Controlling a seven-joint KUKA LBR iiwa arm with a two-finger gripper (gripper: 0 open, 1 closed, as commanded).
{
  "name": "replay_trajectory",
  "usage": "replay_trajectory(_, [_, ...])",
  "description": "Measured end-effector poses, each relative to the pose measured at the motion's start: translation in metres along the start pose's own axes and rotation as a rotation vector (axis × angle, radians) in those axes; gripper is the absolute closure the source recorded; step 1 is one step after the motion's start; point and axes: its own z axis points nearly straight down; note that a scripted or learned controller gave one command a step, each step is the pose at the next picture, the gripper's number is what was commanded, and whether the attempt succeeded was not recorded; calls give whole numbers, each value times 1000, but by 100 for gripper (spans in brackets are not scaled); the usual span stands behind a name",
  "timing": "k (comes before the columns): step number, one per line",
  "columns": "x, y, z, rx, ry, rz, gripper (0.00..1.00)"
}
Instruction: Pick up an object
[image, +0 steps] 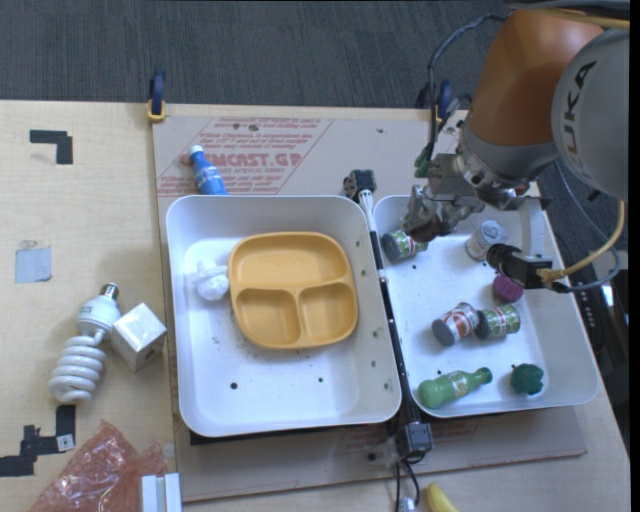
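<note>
The gripper (422, 218) hovers at the right bin's (560, 385) eleven o'clock, over a small can (401, 244) — grip unreadable — likely approaching; next, descend squarely.

Cardboard sheet (262, 150) under bins: red print, partly legible "…MCAST. G D". Arm housing (596, 95): black letters "KU", cut off.

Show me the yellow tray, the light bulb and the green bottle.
yellow tray (293, 288), camera view, on its middle divider.
light bulb (78, 361), camera view, on its white spiral.
green bottle (452, 385), camera view, on its body.
</note>
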Motion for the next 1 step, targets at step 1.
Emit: replay_trajectory(1, [51, 59, -16, -1, 0, -1, 100])
